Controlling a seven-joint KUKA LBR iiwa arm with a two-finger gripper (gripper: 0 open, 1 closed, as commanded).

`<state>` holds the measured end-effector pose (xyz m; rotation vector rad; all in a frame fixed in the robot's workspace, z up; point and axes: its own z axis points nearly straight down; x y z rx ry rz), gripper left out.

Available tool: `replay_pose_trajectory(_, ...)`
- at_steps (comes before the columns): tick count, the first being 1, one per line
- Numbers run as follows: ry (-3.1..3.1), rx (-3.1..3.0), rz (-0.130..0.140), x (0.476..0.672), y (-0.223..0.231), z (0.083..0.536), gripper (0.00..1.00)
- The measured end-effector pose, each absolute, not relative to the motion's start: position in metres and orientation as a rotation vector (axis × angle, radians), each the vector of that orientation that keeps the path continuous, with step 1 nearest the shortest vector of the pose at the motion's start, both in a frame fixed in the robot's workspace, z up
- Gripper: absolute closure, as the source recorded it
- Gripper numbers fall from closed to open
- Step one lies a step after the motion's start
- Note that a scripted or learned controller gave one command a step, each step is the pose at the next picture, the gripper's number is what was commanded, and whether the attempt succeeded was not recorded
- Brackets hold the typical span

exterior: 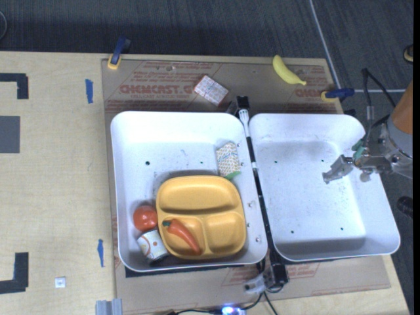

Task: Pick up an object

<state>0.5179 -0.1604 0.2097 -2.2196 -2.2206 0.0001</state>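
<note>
Fingers of the gripper (333, 171) are small, grey and blurred at the right of the frame, over the right bin (308, 238); how far apart they stand I cannot tell, and nothing can be made out between them. Behind them the wrist and arm (394, 151) run off the right edge, so most of the arm is cut off.

Things to pick up all lie in the left bin (131, 136), well apart from the gripper. A yellow divided tray (209, 202) fills the lower middle of that bin. An orange, carrot-like piece (182, 235) lies in the tray's lower-left compartment. Just left of the tray sits a red, tomato-like ball (144, 217), and below it a small white can (151, 245) tilts against the bin's lower wall, partly hidden by the tray's edge. A crumpled patterned packet (228, 158) rests near the bin's upper right, just above the tray.

Outside the bins, on the cardboard sheet (157, 87) at the top of the frame, lie a small printed packet (210, 90) and a yellow banana (287, 71). Blue clamps (119, 50) grip the sheet's upper edge.
</note>
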Motion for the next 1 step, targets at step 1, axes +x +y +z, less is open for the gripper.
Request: replay_pose_trajectory(1, -2.221, -2.22, 0.0, 0.5179, -0.1604, 0.2097, 0.0)
